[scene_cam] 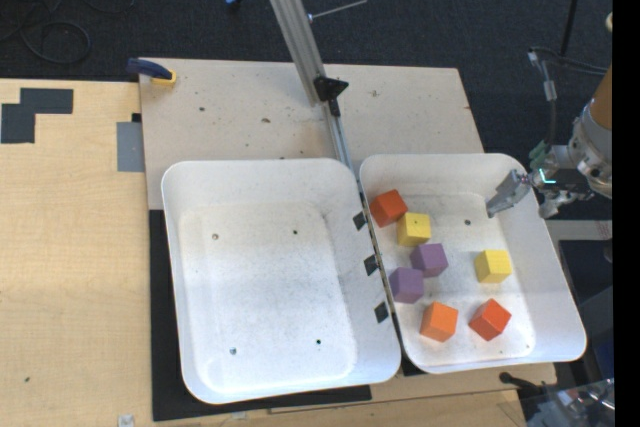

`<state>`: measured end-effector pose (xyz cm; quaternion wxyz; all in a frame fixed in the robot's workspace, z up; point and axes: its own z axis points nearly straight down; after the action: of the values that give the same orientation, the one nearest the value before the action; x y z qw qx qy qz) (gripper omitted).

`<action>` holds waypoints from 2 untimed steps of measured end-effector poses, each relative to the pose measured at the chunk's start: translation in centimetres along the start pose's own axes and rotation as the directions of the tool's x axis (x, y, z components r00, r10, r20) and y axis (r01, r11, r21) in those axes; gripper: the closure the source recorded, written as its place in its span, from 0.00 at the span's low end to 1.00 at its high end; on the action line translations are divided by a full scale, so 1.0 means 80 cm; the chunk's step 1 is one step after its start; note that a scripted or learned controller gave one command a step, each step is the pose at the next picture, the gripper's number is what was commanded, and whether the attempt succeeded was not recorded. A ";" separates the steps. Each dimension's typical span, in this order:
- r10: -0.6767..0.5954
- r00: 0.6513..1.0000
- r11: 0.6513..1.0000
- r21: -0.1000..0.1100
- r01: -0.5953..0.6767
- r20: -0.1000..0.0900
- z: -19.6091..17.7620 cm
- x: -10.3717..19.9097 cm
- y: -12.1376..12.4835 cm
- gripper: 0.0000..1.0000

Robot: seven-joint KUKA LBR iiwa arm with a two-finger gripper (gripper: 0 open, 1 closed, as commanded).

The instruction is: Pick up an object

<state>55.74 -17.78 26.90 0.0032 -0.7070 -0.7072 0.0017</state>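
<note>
Nearest the bottom of the frame, in the right bin (560, 340), sit a red-orange cube (490, 319) and an orange cube (438, 321) side by side, a small gap between them, both turned so their corners point down the frame. Just above them lie two purple cubes (418, 272), touching corner to corner, and to their right a yellow cube (493, 265) on its own. Higher still, a second yellow cube (415, 228) rests just beside an orange-red cube (388, 207) near the bin's left wall. Being cubes, none has a long axis to speak of.

The left bin (200, 205) lies alongside, speckled with dark marks.

At the right edge, the gripper (512, 192) hangs over the right bin's upper right rim, well apart from every cube, one grey finger (505, 195) slanting down-left; nothing is between its fingers, and I cannot tell how wide they stand.

Farther back, a slanted aluminium post (292, 20) rises from the bench.
</note>
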 end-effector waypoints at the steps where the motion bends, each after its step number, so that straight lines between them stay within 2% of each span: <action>1: 0.001 1.000 1.000 -0.004 -0.001 0.001 -0.003 0.000 0.001 0.00; 2: 0.002 1.000 1.000 0.002 -0.002 0.000 0.075 -0.008 -0.005 0.00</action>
<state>55.31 -18.41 20.93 0.0042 -0.7076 -0.7066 0.0024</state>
